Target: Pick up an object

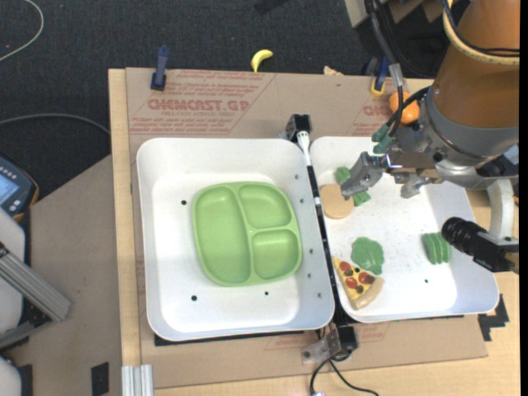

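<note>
Objects to pick: we see several toy foods in the right white bin (462, 304): a round tan cookie-like disc (337, 202) near its left wall, a small green leafy piece (345, 176) just above it, a green broccoli-like clump (368, 254) toward the middle, a pizza slice with red toppings (358, 280) at the front left corner, and a green ridged piece (436, 247) to the right.
Gripper: the two-finger gripper (384, 176) hangs over the right bin's back part, fingers spread, nothing between them; one finger's tip is just beside the tan disc.
Arm: grey with an orange band (487, 15), entering from the right.
Left white bin (157, 221): we see a light green three-compartment plastic plate (246, 233) lying at its centre.
</note>
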Controlling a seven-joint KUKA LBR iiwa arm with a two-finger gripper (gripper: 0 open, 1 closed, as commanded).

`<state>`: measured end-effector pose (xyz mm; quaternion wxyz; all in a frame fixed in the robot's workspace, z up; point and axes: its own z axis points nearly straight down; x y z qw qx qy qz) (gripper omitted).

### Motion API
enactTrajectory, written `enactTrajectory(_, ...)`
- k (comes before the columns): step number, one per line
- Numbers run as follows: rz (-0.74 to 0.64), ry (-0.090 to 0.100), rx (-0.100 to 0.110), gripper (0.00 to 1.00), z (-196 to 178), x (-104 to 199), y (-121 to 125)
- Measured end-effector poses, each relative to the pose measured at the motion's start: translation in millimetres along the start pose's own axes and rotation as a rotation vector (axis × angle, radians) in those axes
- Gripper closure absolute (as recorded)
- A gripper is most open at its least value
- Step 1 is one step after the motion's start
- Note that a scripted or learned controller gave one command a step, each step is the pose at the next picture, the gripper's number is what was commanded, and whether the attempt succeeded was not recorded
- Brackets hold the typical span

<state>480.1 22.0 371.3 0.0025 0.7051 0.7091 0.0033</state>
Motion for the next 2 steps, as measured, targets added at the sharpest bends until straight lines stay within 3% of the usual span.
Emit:
enactTrajectory(1, 0.004, -0.002, 0.004, 1.0, -7.1, -2.4, 0.2)
enactTrajectory(2, 0.002, 0.0, 0.004, 1.0, -36.2, 63.4, 0.2)
